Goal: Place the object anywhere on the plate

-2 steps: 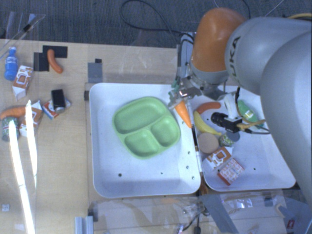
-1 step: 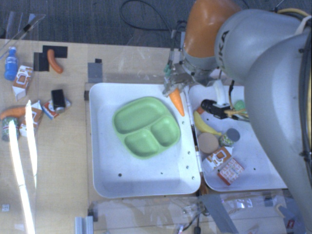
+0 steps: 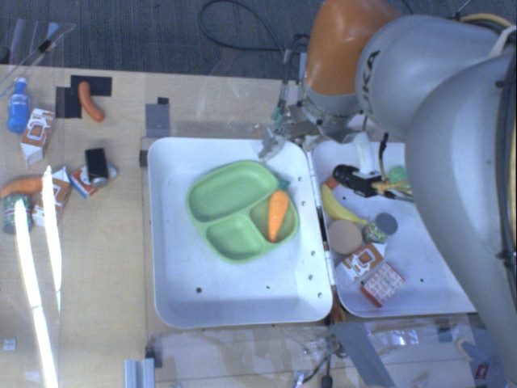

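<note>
Claw (image 3: 269,145): hangs over the back right corner of the left shallow white bin (image 3: 186,289), just past the far rim of the plate. I cannot tell whether it is wide or narrow, as the wrist hides too much. I see nothing held in it.

Nearest item: light green plastic plate with three compartments (image 3: 230,191), sitting in the middle of the left bin. The task's thing, a small orange carrot (image 3: 277,215), lies lengthwise in the plate's right-hand compartment. Its upper end is close to the plate rim on the claw's side. The carrot and the claw are apart and not touching.

Further out: the right white bin (image 3: 436,281) holds a yellow banana (image 3: 339,204) along its near wall, a beige egg-shaped ball (image 3: 346,235) just beside it, and a red checked box (image 3: 382,281) towards the front. Loose items lie on the wooden tabletop (image 3: 105,249) to the left, including a blue bottle (image 3: 18,103), well apart from both bins.

Judgement: the placing step looks complete, since the carrot rests inside the plate's outline with no support from the claw.

Next move: lift straight up and draw back to the right, staying clear of the bin wall and plate rim so the plate is not nudged. Then check that the carrot sits steady.
</note>
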Robot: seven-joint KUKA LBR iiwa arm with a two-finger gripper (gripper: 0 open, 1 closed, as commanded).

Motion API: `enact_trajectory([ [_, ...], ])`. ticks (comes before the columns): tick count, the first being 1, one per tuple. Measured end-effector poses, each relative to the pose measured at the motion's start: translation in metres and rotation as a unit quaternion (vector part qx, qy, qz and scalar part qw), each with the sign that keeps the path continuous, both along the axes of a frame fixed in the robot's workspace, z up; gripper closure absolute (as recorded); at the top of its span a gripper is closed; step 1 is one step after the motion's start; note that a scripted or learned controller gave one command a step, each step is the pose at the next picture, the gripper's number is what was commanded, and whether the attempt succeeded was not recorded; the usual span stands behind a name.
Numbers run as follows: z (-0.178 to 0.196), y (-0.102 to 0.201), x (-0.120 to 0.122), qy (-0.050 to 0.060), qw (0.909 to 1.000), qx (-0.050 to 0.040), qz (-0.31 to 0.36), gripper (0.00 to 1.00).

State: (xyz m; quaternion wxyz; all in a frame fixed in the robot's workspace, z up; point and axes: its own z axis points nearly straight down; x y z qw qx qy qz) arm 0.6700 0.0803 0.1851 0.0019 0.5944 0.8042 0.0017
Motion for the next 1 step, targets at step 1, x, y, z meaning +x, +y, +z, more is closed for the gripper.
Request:
enact_trajectory([
  [1, -0.0005, -0.0457, 0.0000, 0.001, 0.9996, -0.0003, 0.028, 0.00],
])
